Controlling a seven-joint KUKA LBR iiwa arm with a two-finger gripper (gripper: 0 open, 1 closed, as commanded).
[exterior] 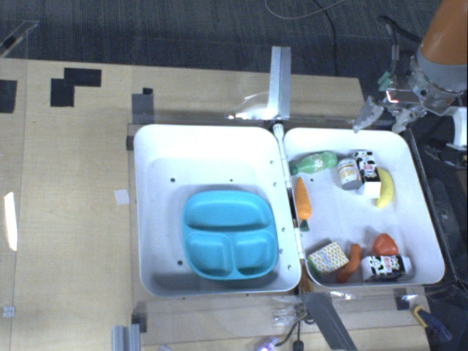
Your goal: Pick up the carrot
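Carrot [302, 199] lies in the right bin [418, 196], pressed up along that bin's left wall just beside the divider between the two bins, its length running roughly toward and away from the camera. Nothing is touching it. A green packet [313, 162] sits just behind it, and further right are a small tin can [349, 174], a black-and-white carton [365, 164] and a banana [385, 187]. At the near end of the same bin are a patterned box [327, 257], a sausage-like piece [351, 262], something red [385, 244] and another black-and-white carton [385, 267].

The left bin [157, 196] holds a blue divided plate [229, 232], resting flat toward its near side.

The end effector [387, 115] hangs at the far right corner of the right bin, over its back rim and well apart from the carrot. Its two fingers are spread apart with nothing between them. The orange band of the arm [446, 28] shows above it at the top right. Both bins rest on the pale wooden worktop [66, 196].
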